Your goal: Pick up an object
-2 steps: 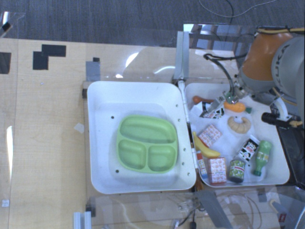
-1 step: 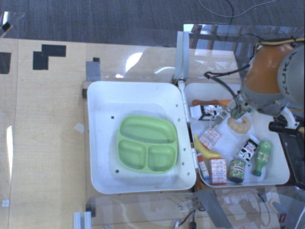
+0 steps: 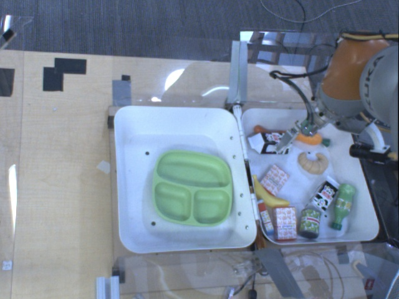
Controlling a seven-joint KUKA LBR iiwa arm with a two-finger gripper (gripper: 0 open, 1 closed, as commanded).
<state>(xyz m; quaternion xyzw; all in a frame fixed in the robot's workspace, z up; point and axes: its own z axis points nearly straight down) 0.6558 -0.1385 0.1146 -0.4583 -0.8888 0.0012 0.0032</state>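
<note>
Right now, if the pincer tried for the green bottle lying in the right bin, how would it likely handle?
The green bottle lies on its side, and its rounded body would probably roll if nudged. It looks like smooth, rigid plastic, so the fingers might slip along it. It lies close to the cow-print carton and the bin's right wall, so a push would likely jostle its neighbour.
</note>
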